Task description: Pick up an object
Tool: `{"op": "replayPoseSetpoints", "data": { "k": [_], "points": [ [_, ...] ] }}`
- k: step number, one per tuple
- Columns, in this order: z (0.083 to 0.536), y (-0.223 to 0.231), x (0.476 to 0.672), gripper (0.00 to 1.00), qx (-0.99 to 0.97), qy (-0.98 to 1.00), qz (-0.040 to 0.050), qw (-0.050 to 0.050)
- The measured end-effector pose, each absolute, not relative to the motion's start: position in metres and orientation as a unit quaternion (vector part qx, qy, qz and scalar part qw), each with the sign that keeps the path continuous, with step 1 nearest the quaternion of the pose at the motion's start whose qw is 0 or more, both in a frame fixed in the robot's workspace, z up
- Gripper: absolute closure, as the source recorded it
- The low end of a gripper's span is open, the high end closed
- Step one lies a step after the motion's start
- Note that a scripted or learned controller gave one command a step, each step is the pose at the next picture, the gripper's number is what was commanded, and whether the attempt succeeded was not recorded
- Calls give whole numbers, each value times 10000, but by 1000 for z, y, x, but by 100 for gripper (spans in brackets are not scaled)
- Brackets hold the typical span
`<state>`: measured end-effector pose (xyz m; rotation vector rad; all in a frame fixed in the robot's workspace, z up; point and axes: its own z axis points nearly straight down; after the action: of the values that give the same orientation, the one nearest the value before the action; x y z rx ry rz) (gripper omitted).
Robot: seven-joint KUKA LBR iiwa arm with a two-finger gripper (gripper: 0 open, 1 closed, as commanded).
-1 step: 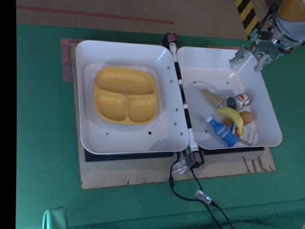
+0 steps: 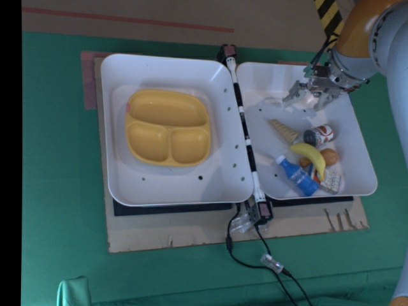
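Camera view gives me both bins from above, and I see the gripper (image 2: 310, 96) in the upper right of the frame, hanging over the far part of the right bin (image 2: 363, 171). Its fingers (image 2: 294, 98) look spread apart and nothing is between them, so I judge the hand is released and carries no object.

The things I can pick are all grouped in the lower right part of that bin, below the gripper and apart from it. Nearest is the ice cream cone (image 2: 283, 131), lying on its side with the point toward the left. Just beside it to the right is a small ball (image 2: 321, 134), and below these the banana (image 2: 310, 155), the blue bottle (image 2: 298, 175) and an orange round thing (image 2: 329, 156) lie very close together, some touching. At the lower right of the group is a small packet (image 2: 331, 182); what it is I cannot tell.

For this step I would choose the cone. It stands a little free on its upper left side, so the fingers can come down on both sides without pushing a neighbour. I would turn the wrist so the fingers close across the narrow width of the cone, not along its length, then lower straight down. The ball may roll away, and the banana group is too crowded for a clean grasp.

The left bin (image 2: 115, 171) holds a yellow divided tray (image 2: 167, 126), and I leave it alone.
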<state>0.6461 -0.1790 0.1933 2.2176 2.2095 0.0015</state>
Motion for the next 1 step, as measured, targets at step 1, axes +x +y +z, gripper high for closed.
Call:
{"op": "replayPoseSetpoints", "data": {
  "k": [1],
  "points": [
    [188,-189,584,0,7095,7046,27,100]
  ]
}}
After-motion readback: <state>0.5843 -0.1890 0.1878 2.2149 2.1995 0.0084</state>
